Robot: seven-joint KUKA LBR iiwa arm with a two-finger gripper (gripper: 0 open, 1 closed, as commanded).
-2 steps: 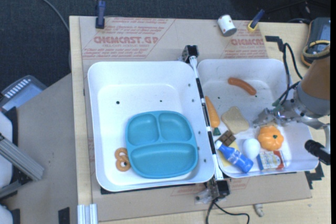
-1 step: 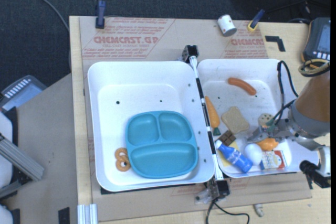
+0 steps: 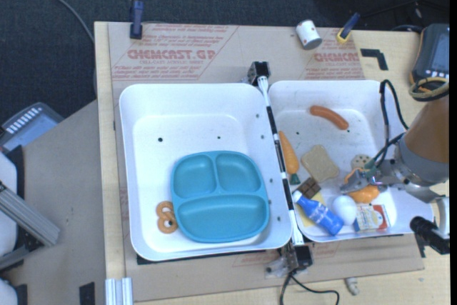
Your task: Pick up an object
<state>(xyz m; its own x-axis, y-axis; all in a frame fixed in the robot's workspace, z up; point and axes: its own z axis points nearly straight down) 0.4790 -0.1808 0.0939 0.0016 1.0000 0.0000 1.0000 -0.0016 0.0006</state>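
The right bin holds several items: an orange sausage, a carrot, a tan bread slice, a small brown block, a blue bottle, a white egg, an orange piece and a white-and-red packet. My gripper reaches in from the right and sits low over the bin's right side, just above the orange piece and beside a small spotted cube. The arm's wrist hides the bin's right wall.
The left bin holds a blue divided plate with a pretzel at its left edge. A black clamp joins the bins at the back. A white roll and a blue clip lie on the bench behind.
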